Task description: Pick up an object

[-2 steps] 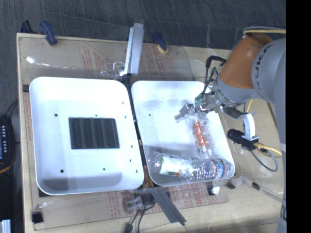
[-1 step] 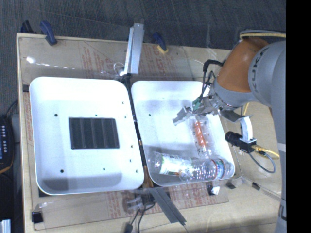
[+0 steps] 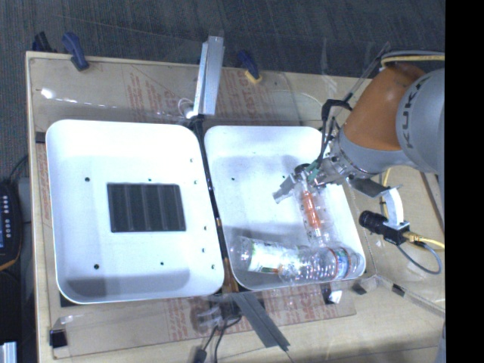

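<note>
Along the front wall of the right bin (image 3: 249, 146) lies a clear plastic bottle (image 3: 295, 261) with a pale label, on its side. A second clear bottle with orange contents (image 3: 313, 213) lies by the bin's right wall, its top end pointing up toward my gripper (image 3: 301, 178). My gripper hangs low over the right bin's right half, just above that orange bottle's upper end. I cannot see anything held in it. The grey arm with its orange band (image 3: 378, 112) reaches in from the right.
The left bin (image 3: 76, 157) has a dark ribbed rectangular panel (image 3: 146, 207) in its floor. A metal bar (image 3: 209, 74) stands at the back between the bins. Blue clamps (image 3: 76, 51) (image 3: 248, 65) grip the bench's far edge.
</note>
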Controlling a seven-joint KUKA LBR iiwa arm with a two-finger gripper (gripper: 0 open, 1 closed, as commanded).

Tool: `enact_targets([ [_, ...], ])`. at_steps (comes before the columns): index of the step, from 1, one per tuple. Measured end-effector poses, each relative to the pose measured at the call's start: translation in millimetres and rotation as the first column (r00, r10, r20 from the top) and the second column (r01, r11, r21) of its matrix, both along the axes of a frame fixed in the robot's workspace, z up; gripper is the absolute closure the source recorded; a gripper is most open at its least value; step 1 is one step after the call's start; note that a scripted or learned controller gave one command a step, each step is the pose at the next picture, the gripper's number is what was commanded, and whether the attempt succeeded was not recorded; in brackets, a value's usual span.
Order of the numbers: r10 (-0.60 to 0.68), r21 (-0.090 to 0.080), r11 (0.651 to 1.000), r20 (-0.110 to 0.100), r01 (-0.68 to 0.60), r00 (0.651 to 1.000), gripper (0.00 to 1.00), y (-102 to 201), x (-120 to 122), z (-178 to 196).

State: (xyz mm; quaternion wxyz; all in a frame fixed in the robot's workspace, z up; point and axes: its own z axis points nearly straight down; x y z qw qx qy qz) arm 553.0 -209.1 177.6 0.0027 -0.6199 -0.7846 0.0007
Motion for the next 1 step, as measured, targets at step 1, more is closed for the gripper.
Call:
enact_targets([
  [1, 0.075, 0.0, 0.997, 0.001, -0.075, 0.997, 0.0, 22.7, -19.3, 20.2],
])
